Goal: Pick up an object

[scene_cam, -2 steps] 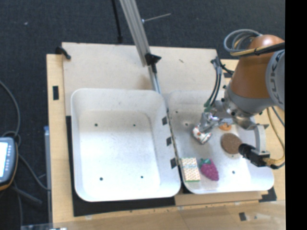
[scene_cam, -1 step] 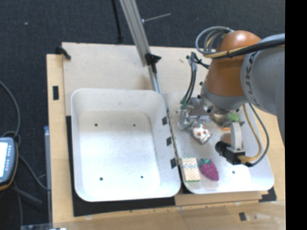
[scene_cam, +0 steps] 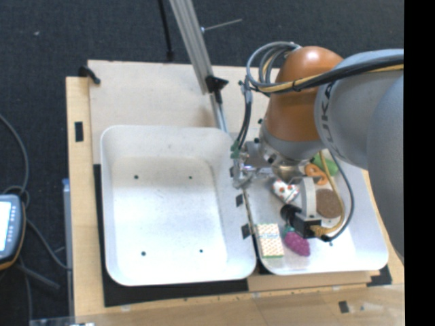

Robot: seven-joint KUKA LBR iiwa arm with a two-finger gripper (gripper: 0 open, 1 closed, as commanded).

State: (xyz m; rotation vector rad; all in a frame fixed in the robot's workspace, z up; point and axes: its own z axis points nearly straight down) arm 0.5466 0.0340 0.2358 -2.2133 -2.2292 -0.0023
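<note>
While the left bin (scene_cam: 170,209) sits on the bench (scene_cam: 146,90) with just a few dark specks on its floor, all the stuff is over in the right bin (scene_cam: 367,250). Near that bin's front-left corner lies a small green-and-cream box (scene_cam: 271,241), with a purple knobbly object (scene_cam: 297,243) just to its right. Further back sit a white-and-red item (scene_cam: 286,191) and a brown round piece (scene_cam: 329,204). Above them hangs the arm (scene_cam: 319,107), and it hides the claw, so can't tell its state.
</note>
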